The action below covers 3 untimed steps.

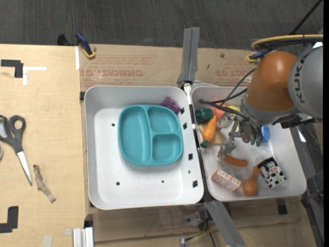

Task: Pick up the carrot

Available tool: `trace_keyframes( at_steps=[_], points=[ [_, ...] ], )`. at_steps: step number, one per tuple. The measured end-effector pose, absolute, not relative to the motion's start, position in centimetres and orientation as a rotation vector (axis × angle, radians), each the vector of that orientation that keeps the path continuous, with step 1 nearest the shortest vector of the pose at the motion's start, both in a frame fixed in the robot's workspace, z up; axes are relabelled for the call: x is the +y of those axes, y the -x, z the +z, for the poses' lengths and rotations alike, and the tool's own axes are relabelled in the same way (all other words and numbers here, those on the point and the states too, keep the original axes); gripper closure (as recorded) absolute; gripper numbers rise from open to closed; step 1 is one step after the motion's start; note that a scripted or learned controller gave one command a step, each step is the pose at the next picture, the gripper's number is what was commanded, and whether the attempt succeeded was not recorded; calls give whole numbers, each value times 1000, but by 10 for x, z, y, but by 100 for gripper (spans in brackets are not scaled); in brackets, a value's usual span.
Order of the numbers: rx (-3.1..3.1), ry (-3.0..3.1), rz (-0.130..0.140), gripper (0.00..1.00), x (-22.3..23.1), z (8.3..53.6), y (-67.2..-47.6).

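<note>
The teal plastic divided plate [151, 135] lies in the left white bin [97, 189]. At its three o'clock, the orange carrot [209, 129] lies in the right white bin [288, 187].

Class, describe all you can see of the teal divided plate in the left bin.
The teal divided plate looks like smooth plastic, a rounded rectangle with raised ridges splitting it into three compartments: one long section at its left and two smaller ones at its right. It lies flat, right side up, on the floor of the left white bin, slightly tilted in plan. A small purple object sits by its upper right corner.
</note>
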State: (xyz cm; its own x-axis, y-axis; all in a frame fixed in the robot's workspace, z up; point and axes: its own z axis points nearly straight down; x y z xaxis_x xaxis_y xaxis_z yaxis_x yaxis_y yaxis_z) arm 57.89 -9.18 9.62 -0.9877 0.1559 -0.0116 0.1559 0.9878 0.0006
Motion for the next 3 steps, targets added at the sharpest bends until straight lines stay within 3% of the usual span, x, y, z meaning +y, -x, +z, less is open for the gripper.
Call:
trace_keyframes(
  at_steps=[1,3],
  points=[
    [3019,-835,3,0,-91,96,-608],
    [3095,-475,-2,0,-93,97,-646]
  ],
)
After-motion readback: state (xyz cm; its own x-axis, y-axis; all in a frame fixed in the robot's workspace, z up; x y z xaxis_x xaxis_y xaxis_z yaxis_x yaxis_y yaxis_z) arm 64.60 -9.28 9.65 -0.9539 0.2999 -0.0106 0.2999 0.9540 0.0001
